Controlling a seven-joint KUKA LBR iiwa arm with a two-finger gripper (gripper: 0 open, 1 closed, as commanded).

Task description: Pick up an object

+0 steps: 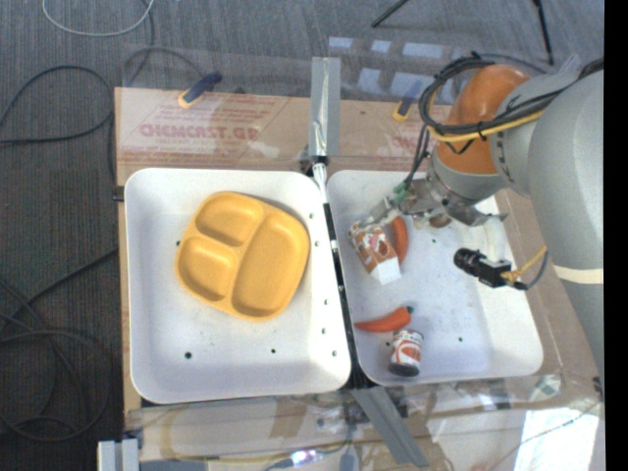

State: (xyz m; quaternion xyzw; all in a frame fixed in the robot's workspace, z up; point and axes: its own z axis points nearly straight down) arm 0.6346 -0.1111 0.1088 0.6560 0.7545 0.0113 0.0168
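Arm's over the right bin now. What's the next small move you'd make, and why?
Probably a short descent toward the small carton. The gripper sits at the right bin's far side, just above the carton and the orange carrot-like piece beside it, holding nothing visible. The red chili pepper and small can lie farther off.

One fixed cam above bench, angled down; both bins [147, 263] in frame; arm [559, 145] enters from right.
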